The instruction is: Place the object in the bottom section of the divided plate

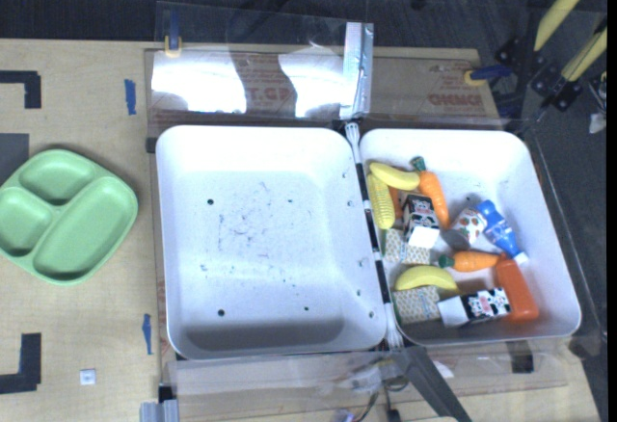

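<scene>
Sitting left on bench: green divided plate, 3 sections.

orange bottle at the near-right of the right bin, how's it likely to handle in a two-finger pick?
The orange bottle lies on its side, so its rounded body may roll if nudged. It looks like smooth plastic, so possibly slippery. It sits against the bin wall with a black-and-white carton alongside, so finger room looks tight.

Matt green plastic plate
</scene>
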Robot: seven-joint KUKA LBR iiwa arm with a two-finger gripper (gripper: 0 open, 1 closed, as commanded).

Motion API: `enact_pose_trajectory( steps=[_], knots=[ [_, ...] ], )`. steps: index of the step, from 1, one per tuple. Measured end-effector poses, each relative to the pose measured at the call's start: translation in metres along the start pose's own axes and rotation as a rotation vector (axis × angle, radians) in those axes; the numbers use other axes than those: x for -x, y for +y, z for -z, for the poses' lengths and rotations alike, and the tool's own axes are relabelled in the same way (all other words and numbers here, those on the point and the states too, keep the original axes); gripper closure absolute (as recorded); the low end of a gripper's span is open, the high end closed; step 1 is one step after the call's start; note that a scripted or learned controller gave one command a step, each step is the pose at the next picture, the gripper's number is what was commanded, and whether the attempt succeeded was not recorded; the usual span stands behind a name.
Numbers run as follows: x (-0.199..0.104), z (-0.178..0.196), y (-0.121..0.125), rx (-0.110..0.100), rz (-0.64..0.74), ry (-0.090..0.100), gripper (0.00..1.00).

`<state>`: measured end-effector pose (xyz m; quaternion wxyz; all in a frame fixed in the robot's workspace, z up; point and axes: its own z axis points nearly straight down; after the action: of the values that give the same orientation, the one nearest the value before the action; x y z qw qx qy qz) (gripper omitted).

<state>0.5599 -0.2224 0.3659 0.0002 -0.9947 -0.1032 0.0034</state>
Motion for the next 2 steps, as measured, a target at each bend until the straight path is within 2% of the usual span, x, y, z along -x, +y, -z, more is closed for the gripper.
enact_pose_trajectory(
  steps=[1, 2],
  knots=[
    [-0.003, 0.005, -0.010, -0.001, 0.219, -0.001, 0.00],
    [-0.084, 0.066, 0.016, 0.001, 0.002, 0.001, 0.00]
  ],
)
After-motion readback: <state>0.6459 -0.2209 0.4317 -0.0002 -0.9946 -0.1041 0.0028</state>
